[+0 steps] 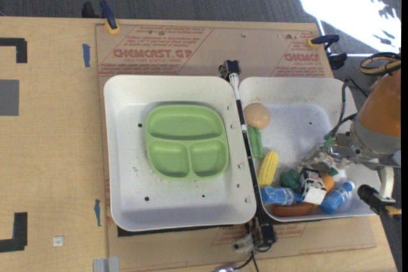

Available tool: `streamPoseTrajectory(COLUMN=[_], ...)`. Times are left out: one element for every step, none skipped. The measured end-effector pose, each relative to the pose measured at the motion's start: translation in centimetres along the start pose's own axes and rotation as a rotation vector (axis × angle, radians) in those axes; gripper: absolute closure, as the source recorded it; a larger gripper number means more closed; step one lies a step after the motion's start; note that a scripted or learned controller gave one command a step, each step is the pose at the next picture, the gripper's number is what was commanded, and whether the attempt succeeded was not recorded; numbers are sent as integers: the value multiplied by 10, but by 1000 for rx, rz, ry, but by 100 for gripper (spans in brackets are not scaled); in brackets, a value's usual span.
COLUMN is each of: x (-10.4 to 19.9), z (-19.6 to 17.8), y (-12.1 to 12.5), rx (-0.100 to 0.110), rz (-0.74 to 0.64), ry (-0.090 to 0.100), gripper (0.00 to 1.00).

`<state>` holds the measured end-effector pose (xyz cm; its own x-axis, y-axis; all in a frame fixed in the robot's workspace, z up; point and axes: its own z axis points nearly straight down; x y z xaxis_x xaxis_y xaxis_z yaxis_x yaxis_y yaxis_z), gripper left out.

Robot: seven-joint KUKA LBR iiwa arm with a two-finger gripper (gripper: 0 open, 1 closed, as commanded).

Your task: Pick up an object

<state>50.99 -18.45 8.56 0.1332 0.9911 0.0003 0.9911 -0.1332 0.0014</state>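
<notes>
Clutter (pixel 299 188) crowds the right bin's (pixel 299 114) near corner, so the hand (pixel 322 165) sits low over it; whether it grips anything I cannot tell.

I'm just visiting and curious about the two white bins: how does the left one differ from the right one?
The left bin holds one thing, a green divided plate lying flat in its middle; the right bin holds a jumble of small toys, among them a corn cob and a tan ball. The toys crowd the right bin's near corner, while the plate sits centred. The arm's gripper hangs over the right bin, not the left. Both bins are shallow, white and side by side.
</notes>
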Motion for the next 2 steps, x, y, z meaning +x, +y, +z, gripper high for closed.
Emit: streamPoseTrajectory(x=[0, 70], z=[-11, -99], y=[1, -35], rx=[-5, 2], rz=[0, 502], ry=[-2, 0], gripper=[100, 100])
